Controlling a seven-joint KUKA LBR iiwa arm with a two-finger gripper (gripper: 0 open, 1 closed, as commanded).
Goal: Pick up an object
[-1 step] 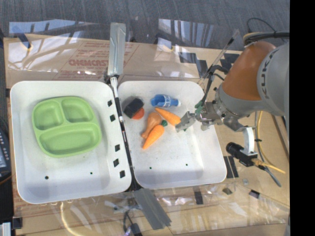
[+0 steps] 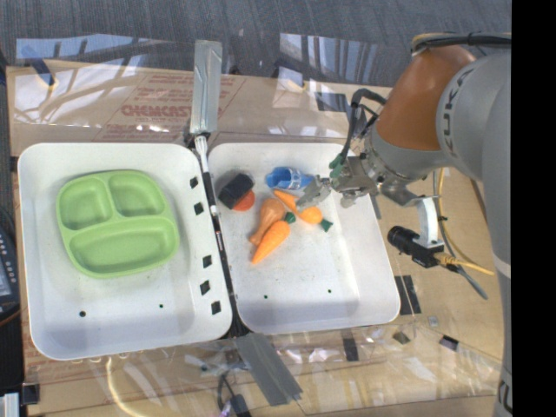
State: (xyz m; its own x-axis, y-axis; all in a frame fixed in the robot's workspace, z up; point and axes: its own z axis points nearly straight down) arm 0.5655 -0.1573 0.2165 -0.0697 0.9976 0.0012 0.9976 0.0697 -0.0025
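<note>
Claw (image 2: pixel 340 181) hangs low at the right bin's (image 2: pixel 365 298) far edge; its opening cannot be told. Toy carrots (image 2: pixel 276 228) lie just left, unheld. Judged approaching; next, descend onto one and close.

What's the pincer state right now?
Pincer: cannot be told. It sits at the right bin's upper right edge, beside the carrots; nothing seen held.
</note>
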